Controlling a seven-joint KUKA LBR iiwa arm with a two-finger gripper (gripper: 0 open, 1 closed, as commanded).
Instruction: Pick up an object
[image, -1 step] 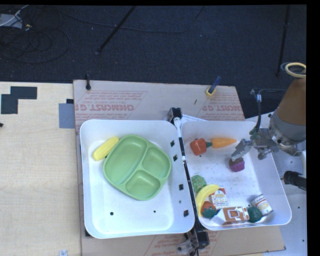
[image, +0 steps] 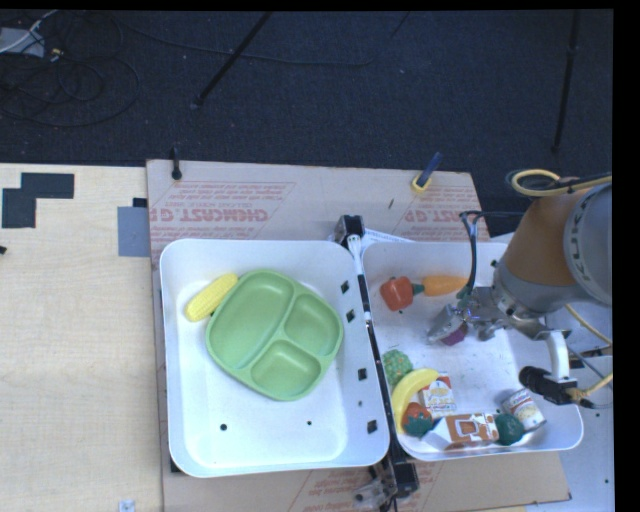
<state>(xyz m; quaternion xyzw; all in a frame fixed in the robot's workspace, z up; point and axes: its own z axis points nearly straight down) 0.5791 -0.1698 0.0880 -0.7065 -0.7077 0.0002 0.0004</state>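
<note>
My gripper (image: 447, 328) hangs low in the upper middle of the right bin (image: 490, 370), reaching in from the right under the grey and orange arm (image: 545, 250). A small dark purple object (image: 457, 338) lies right at its tip; whether it is gripped cannot be made out. A red pepper (image: 396, 293) and an orange carrot (image: 443, 285) lie just to the gripper's upper left. Below it are a green broccoli (image: 397, 364), a yellow banana (image: 410, 388) and a small carton (image: 438, 394).
Along the right bin's front edge lie an orange box (image: 468, 430), a green piece (image: 508, 428) and a small can (image: 522, 408). The left bin (image: 180, 400) holds a green divided plate (image: 275, 333) and a yellow corn cob (image: 211, 296). A black divider (image: 365, 330) separates the bins.
</note>
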